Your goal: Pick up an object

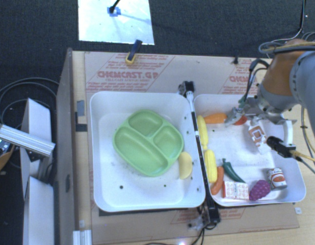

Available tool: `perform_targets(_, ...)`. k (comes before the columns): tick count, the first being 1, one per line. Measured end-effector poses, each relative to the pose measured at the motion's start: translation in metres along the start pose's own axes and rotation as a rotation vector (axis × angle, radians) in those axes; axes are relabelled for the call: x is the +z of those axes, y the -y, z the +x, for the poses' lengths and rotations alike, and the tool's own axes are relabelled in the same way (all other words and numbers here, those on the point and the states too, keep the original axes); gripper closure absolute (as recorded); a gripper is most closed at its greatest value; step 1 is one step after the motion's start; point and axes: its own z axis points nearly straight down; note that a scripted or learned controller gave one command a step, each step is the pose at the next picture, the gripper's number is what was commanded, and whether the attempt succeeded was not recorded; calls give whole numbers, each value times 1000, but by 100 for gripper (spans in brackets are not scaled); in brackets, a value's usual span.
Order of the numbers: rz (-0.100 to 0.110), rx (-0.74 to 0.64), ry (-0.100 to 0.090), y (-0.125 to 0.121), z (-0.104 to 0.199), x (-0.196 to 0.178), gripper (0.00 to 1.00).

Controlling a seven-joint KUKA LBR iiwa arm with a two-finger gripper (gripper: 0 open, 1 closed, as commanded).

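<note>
My gripper (pixel 238 116) hangs low over the far end of the right bin (pixel 295 188), below the arm's orange band. It is right next to an orange carrot (pixel 215 118), and a small orange-red piece (pixel 241 120) lies under its tip. A white and red carton (pixel 257 136) lies just to its right. Along the bin's left wall lie a long yellow piece (pixel 202 129) and a yellow corn cob (pixel 210 165). Near the front are a green pepper (pixel 231 171), a small carrot (pixel 217 184), a red and white box (pixel 235 189), purple grapes (pixel 259 190) and a small can (pixel 276 177).
The left bin (pixel 104 188) holds a green divided plate (pixel 148 142) and a pale yellow item (pixel 185 165) against the divider. A black bar (pixel 195 137) runs between the bins. Cables trail off the arm at the right edge.
</note>
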Motion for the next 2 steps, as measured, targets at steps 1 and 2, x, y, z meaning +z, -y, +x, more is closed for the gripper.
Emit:
perform_targets(1, 13, 3, -3, -35, -22, 28, 0)
perform_targets(2, 10, 2, -1, -35, -21, 16, 100)
